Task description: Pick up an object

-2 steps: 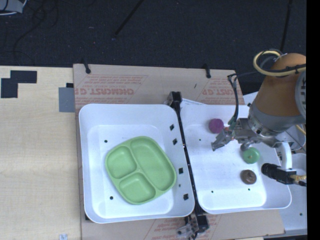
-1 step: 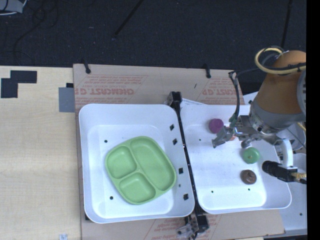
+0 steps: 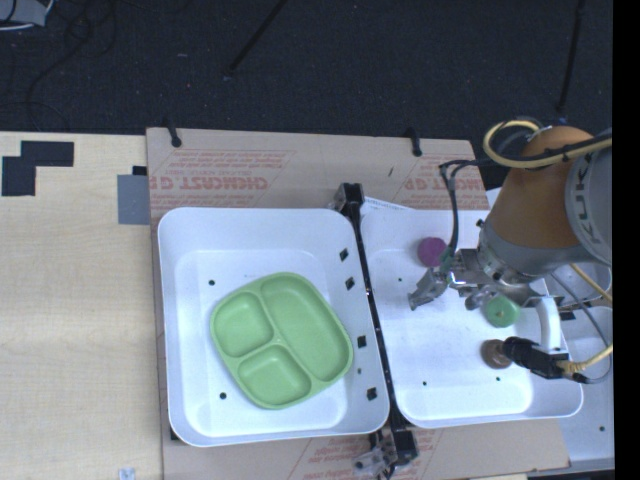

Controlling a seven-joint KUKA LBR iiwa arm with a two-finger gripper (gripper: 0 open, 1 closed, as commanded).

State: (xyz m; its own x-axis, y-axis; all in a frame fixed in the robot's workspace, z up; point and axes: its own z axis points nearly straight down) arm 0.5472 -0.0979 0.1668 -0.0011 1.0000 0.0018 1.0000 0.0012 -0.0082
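From my side I see the gripper (image 3: pixel 447 288) open and holding nothing over the right bin (image 3: pixel 450 398), with the purple ball (image 3: pixel 432 251) just beyond its fingers, toward the bin's far wall.

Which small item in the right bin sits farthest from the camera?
The purple ball. It lies toward the far side of the right bin, while the green piece and brown piece sit nearer, below the gripper.
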